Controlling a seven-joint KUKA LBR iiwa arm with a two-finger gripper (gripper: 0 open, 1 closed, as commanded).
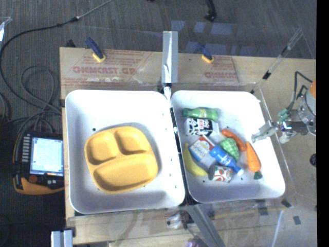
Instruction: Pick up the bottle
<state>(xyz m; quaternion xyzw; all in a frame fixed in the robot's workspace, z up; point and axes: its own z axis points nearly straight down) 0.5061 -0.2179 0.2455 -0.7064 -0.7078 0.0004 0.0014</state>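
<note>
**Arm appearance at right edge of view**

The gripper [264,131] was a small metallic assembly, silver-grey with dark fittings and a greenish spot near its middle. One pale, slender finger [259,134] projected from it. Behind it sat a rounded grey wrist [310,118], with an orange band [313,90] above.

bins [77,138]: smooth white plastic, slightly glossy
tray [122,158]: yellow plastic, matt-ish
bottle [201,113]: shiny green plastic, printed label
bench [123,68]: raw-looking wood or board, matt
gripper [264,133]: bare metal fingers, kinda shiny
</note>
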